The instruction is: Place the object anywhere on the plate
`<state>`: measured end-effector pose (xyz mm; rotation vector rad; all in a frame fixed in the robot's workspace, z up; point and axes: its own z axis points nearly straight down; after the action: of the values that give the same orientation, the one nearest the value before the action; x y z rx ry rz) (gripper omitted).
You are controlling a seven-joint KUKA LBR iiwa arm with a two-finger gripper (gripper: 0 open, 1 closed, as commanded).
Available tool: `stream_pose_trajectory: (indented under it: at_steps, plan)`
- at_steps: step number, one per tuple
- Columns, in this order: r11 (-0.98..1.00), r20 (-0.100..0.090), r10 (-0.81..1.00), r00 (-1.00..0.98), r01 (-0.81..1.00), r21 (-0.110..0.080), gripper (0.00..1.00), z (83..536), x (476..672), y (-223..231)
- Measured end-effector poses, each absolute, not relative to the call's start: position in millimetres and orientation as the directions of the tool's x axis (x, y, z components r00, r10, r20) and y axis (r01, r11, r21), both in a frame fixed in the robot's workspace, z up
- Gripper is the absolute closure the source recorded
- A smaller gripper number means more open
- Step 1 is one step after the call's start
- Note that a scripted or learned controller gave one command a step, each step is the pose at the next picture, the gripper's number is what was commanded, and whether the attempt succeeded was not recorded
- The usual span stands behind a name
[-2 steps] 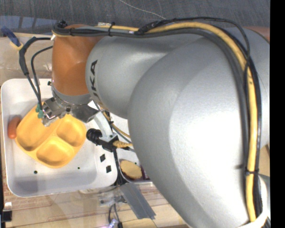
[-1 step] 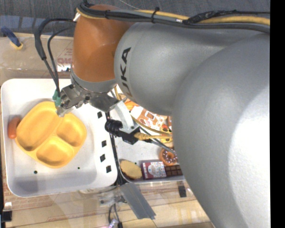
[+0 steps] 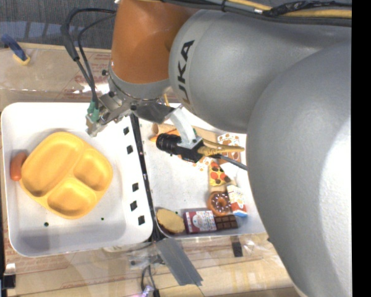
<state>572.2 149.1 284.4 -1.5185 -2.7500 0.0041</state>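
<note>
A yellow plate [image 3: 65, 175] with three sections lies in the left bin [image 3: 68, 237]. A small orange-red object [image 3: 16, 166] rests on the bin floor against the plate's left rim. My gripper [image 3: 94, 121] hangs over the upper right part of the left bin, just beyond the plate's top right edge. I see nothing held under it. The big grey arm with its orange band covers much of the right bin [image 3: 173, 187].
The right bin holds several toy foods: a donut [image 3: 221, 202], a dark chocolate bar [image 3: 205, 221], a round tan cookie [image 3: 169, 221] and a small pizza-like piece [image 3: 217, 176]. A divider wall [image 3: 139, 178] separates the bins.
</note>
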Motion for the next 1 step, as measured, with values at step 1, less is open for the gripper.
stream_pose_trajectory:
  at_steps: [1]
  plan:
    - [0.413, -0.002, 0.911, -0.413, 0.911, -0.001, 1.00, 308.7, 565.4, 128.6]
